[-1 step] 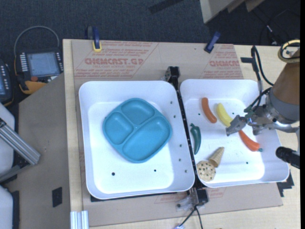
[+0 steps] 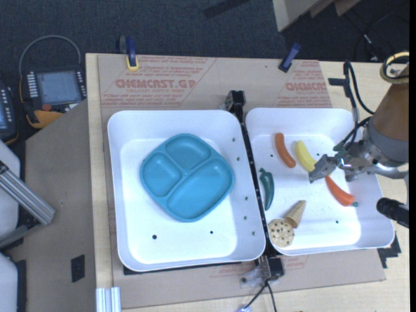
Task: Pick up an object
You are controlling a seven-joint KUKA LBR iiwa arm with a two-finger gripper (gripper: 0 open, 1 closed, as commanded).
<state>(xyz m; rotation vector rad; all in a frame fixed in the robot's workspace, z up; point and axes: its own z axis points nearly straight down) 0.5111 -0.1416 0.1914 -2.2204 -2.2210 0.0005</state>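
Ice-cream cone (image 2: pixel 288 222), carrot (image 2: pixel 340 190), claw (image 2: pixel 323 168)

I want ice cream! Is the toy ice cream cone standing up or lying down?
Lying down. The ice cream cone rests on its side on the floor of the right bin, its pointed end aimed up-right and its scoop toward the bin's near-left corner.

Both bins (image 2: pixel 123 194): smooth white plastic, slight sheen. Blue plate (image 2: pixel 187 176): matt plastic, moulded compartments. Bench top (image 2: pixel 195 77): tan sheet like cardboard or masked board, red print, matt. Toy food looks plastic: sausage (image 2: pixel 283 149) and banana (image 2: pixel 305 155) glossy, carrot (image 2: pixel 340 190) smooth, cone (image 2: pixel 294 213) ribbed, cookie (image 2: pixel 280 230) speckled. Tool (image 2: pixel 320 168): dull grey metal. Floor (image 2: pixel 162 12): dark, rough carpet.
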